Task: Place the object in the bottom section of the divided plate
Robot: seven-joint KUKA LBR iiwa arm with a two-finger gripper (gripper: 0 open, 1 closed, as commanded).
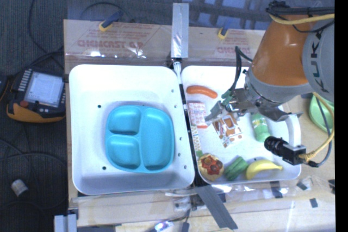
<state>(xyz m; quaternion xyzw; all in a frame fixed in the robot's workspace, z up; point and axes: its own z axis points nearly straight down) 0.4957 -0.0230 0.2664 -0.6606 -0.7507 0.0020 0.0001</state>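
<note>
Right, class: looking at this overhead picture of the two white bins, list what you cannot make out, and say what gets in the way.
- Gripper: the grey and orange arm's wrist covers it from above, so whether its fingers are open or shut cannot be told.
- Small green plastic bottle: its upper end is hidden under the arm.
- Printed snack packets: the lettering is too small and blurred to read.
- Pale green object at the right: cut off and partly covered by the arm.

Arm: large dark letters "KU" on its grey casing, cut by the frame edge. Cardboard sheet: faint red print, too blurred to read.
</note>
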